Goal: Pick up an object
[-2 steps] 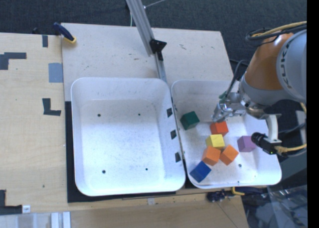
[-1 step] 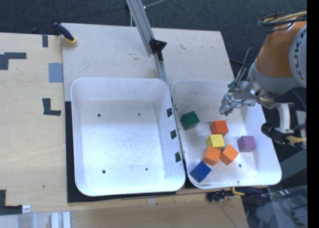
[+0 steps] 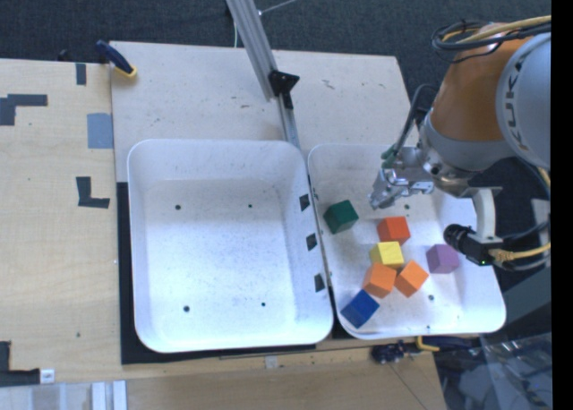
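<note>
Blocks lie grouped in the near half of the right bin (image 3: pixel 466 310), with the yellow block (image 3: pixel 389 253) in the middle of the group. A red-orange block (image 3: pixel 393 229) touches the yellow block on its far side. On the near side of the yellow block are two more: the left orange block (image 3: pixel 380 279), touching it, and the right orange block (image 3: pixel 411 277) just beside that one. A purple block (image 3: pixel 441 259) lies to the right of the yellow block, near it but apart. A blue block (image 3: pixel 360 308) sits nearer and to the left of the yellow block, against the left orange block. A green block (image 3: pixel 340 216) stands farther back and to the left of the yellow block, well apart from it, close to the wall next to the left bin (image 3: pixel 224 247).

The gripper (image 3: pixel 387 195) hangs beyond the yellow block, just past the red-orange block and right of the green one. From this angle I cannot tell how far open it is or whether it has hold of anything.
</note>
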Robot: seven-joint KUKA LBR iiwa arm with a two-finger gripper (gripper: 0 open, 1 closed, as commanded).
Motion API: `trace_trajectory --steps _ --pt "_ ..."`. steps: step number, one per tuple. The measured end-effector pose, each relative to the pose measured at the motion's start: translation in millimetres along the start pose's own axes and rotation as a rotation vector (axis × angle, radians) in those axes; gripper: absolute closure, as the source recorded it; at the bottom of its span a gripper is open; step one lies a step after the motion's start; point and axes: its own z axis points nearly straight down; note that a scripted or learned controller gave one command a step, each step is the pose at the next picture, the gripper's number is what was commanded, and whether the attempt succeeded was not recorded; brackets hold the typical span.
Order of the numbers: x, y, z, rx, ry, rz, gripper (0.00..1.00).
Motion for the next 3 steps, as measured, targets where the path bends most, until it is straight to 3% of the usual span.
trace_trajectory --steps 2,3 --pt "92.1 -10.0 -7.3 0.002 0.0 0.0 1.0" --pt "145.3 -31.3 -8.0 0.003 -0.001 -0.001 1.0"
